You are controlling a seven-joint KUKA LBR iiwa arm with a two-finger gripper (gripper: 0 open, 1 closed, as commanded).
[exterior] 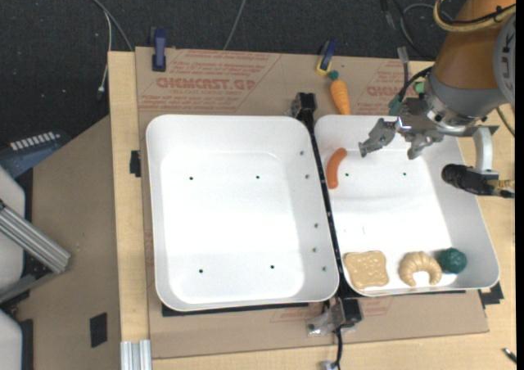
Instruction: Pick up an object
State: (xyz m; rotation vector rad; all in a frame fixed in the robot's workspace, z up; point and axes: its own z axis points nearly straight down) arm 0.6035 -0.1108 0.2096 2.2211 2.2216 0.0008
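Observation:
My gripper (395, 143) hangs open above the far part of the right bin (393, 213), with nothing between its fingers. An orange sausage (334, 167) lies by that bin's left wall, a little to the left of and below the gripper. Along the bin's near edge sit a square tan toast slice (365, 268), a croissant (420, 268) and a dark green round piece (451, 260). A toy carrot (339, 96) rests on the cardboard behind the bins, outside both.
The left bin (229, 221) stands beside the right one, their walls meeting at a black divider. Blue clamps (158, 49) hold the cardboard at the back. A black cylinder (467, 178) juts in at the right bin's right rim.

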